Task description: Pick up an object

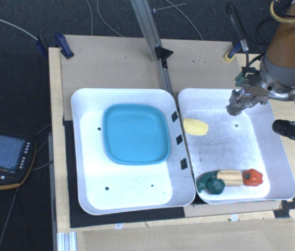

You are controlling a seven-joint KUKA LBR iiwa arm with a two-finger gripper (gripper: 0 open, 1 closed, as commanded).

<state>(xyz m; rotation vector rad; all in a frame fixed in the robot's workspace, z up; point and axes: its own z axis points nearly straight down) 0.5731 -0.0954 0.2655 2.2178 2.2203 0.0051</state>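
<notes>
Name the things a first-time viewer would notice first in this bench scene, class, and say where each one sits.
The light blue square plate stands out most, lying in the middle of the left white bin. In the right white bin, a pale yellow item sits by the left wall, and a green, tan and red cluster lies along the near edge. The gripper hovers over that bin's far right corner.

A pale wooden bench stands on dark carpet strewn with thin cables.
</notes>
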